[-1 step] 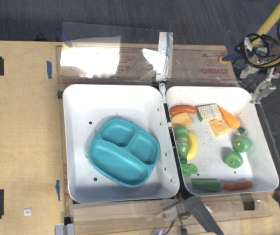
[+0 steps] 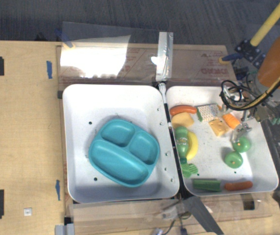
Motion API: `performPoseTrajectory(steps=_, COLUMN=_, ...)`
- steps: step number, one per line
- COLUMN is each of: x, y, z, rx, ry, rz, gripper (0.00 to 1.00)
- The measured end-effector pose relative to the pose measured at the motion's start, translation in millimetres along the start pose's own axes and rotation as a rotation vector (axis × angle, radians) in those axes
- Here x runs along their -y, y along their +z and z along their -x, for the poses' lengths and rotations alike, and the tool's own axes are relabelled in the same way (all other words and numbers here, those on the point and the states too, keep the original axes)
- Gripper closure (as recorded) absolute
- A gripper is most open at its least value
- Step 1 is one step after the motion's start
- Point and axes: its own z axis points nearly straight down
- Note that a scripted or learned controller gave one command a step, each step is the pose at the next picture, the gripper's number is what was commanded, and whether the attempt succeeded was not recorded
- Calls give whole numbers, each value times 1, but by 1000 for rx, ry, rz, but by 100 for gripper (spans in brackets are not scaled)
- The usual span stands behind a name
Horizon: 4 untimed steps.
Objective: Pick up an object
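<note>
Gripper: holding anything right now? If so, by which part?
Cannot tell. The gripper sits low in the right bin, just above a green toy, but nothing is visibly between its tips.

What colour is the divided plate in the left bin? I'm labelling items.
Teal, as the camera view shows: the divided plate lies in the left bin.

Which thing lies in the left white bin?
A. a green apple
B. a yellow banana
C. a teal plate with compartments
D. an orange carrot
C: the teal plate with compartments lies alone in the left bin, while the banana and the other toy foods lie in the right bin.
</note>
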Motion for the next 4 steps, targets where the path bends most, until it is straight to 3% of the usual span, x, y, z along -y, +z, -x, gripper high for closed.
performPoseTrajectory(steps=1, x=5, y=19, z=15, rx=21, ry=113, rz=-9, gripper=0)
performPoseTrajectory(steps=2, x=-53, y=19, z=51, rx=0, ry=188, rz=-14, gripper=0)
performPoseTrajectory(steps=3, x=-39, y=15, z=-2, rx=38, ry=165, rz=-15, gripper=0)
performPoseTrajectory(steps=4, x=-93, y=15, z=45, rx=38, ry=-41, rz=-19, gripper=0)
